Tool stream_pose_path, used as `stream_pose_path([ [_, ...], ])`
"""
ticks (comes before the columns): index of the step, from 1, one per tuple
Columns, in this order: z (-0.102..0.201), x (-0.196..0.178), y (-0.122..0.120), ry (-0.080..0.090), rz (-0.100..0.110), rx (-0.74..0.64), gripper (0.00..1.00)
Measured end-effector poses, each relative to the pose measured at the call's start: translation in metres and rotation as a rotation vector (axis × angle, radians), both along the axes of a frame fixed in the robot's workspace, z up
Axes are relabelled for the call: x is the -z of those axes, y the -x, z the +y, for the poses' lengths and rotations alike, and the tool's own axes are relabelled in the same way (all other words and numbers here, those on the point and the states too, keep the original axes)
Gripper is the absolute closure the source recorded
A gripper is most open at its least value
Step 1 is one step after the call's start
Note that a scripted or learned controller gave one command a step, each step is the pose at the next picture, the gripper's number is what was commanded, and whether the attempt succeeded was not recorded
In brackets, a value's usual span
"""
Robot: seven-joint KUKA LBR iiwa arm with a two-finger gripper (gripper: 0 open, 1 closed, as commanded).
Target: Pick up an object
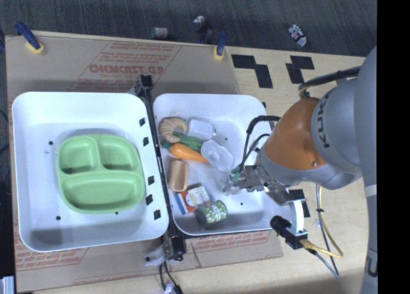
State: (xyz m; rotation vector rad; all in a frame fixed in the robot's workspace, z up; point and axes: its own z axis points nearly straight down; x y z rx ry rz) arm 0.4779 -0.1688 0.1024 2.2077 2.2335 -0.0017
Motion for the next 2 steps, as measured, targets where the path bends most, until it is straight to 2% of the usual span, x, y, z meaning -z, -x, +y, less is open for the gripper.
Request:
stream_pose_path([
  [1, -0.042, -0.133, 0.000, 0.001, -0.003, 0.008, 1.00],
  [2, -0.025, -0.123, 0.001, -0.001, 0.001, 0.005, 1.00],
])
